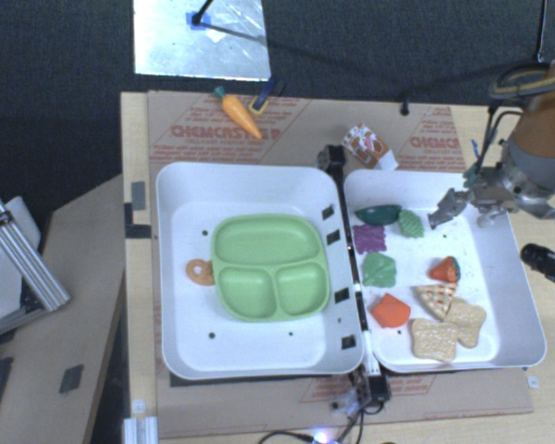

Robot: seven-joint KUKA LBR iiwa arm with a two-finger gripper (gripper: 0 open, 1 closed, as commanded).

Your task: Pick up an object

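Over the right bin's (527, 336) upper right area, the gripper (447, 209) is hanging above the white floor, its dark tip pointing toward the left; whether it is released or clenched cannot be told from this slant, and nothing is showing in its grasp. Just beside the tip, to the left, a small green broccoli piece (411, 222) is lying next to a dark green leafy toy (378, 215); these two are looking like the nearest candidates for a pick. Below the tip, a red strawberry-like piece (445, 269) is sitting apart from the rest, with clear floor around it. Further left, a purple piece (369, 239) and a green lettuce-like piece (379, 269) are resting near the wall between the bins. Toward the near edge, an orange piece (389, 311), a pizza slice (437, 296) and two tan cracker or bread shapes (447, 333) are crowding together, the tan ones touching. All are appearing to be toy food, so probably light, stiff and somewhat slick; the flat ones are likely hard to pinch from above, while the chunky broccoli or strawberry is offering sides to close on across its narrow width. In the left bin (180, 248), a green divided plate (264, 265) is lying beside a small orange ring (200, 271). Beyond the bins, a toy carrot (240, 116) is resting on the cardboard.
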